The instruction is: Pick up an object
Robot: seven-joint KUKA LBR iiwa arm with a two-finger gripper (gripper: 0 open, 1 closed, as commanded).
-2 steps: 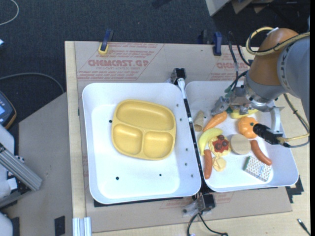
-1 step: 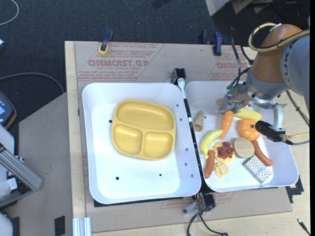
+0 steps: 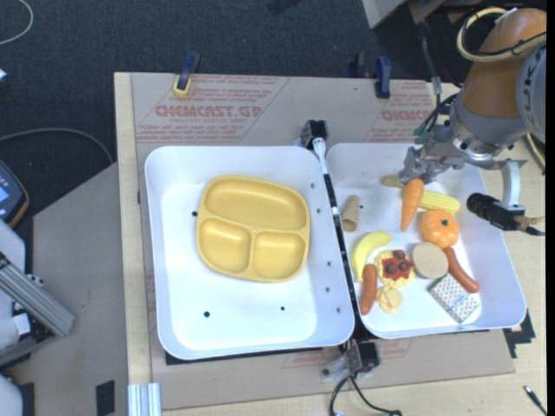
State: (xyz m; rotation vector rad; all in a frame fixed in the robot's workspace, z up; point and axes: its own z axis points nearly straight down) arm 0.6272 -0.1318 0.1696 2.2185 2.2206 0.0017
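Hand (image 3: pixel 420 168) over right bin (image 3: pixel 512 276), far side; fingers closed on top end of carrot (image 3: pixel 410 202), which hangs tilted. Corn (image 3: pixel 438 201) and orange (image 3: pixel 439 229) just beside carrot. Banana (image 3: pixel 371 248) and sausage (image 3: pixel 368 288) nearer divider. Left bin (image 3: pixel 165 232) holds yellow compartment tray (image 3: pixel 253 228).

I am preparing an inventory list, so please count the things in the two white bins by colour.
Yellow: 4 (tray, banana, corn, small piece)
Orange: 2 (carrot, orange)
Red: 3 (sausage, sausage, tart)
Tan: 2 (bread, roll)
Patterned: 1 (packet)
Total: 12
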